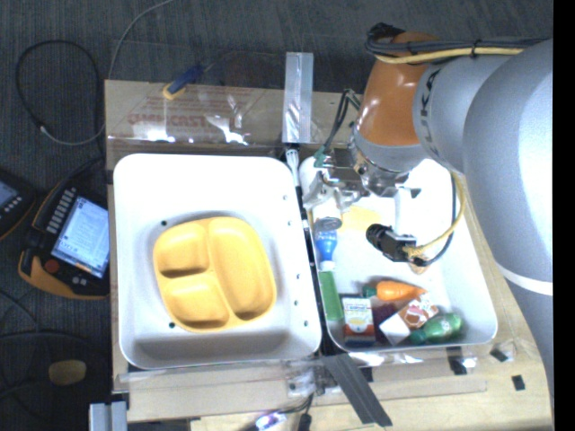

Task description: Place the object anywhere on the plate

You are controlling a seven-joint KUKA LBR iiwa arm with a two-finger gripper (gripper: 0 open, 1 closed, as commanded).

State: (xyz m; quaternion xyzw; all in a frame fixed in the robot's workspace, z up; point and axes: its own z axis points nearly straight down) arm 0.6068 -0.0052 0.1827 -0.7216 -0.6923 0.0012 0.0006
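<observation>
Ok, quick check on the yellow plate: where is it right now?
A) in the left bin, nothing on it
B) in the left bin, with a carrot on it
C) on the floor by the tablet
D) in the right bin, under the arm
A: the yellow plate lies in the left bin with its compartments bare, while the carrot sits among the items in the right bin.

Bulky grey arm [512, 142], orange wrist band [395, 101], trailing yellow cable [446, 241].

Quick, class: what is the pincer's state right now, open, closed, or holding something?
Pincer: cannot be told. It sits low over the right bin, near the divider, with the wrist hiding it from above.
</observation>
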